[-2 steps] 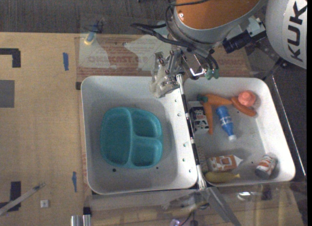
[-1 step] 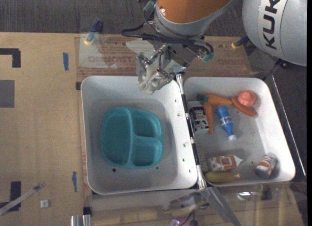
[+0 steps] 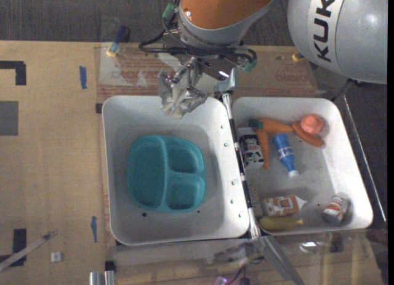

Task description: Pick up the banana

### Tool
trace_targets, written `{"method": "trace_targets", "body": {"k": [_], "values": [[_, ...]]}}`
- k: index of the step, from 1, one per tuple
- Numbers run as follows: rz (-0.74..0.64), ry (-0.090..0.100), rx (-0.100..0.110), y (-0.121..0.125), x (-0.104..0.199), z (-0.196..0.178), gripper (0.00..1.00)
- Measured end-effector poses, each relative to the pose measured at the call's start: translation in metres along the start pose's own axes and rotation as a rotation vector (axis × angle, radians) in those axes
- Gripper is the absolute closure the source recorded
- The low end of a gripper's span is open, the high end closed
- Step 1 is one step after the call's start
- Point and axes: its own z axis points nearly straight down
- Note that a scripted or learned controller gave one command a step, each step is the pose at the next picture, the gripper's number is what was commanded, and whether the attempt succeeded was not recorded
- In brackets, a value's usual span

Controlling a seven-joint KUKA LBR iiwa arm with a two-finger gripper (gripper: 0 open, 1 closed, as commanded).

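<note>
Gripper (image 3: 180, 102) hangs over the far edge of the left bin (image 3: 117, 216), under the orange wrist band. Fingers are a pale blur from above; cannot tell how far apart they stand, and nothing shows between them.

Banana (image 3: 280, 222) lies in the right bin (image 3: 354, 154), at its near wall, well apart from the gripper. Just beyond it, a small carton (image 3: 283, 205); a can (image 3: 336, 208) near the near-right corner. Farther back: blue bottle (image 3: 285, 152), orange tool (image 3: 266, 142), pink cap (image 3: 312, 123).

Left bin holds a teal divided tray (image 3: 165, 172).
</note>
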Motion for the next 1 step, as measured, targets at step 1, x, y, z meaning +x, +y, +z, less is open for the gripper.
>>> {"method": "trace_targets", "body": {"k": [1], "values": [[0.275,-0.001,0.001,-0.0658,-0.0398,0.0027,1.00]]}}
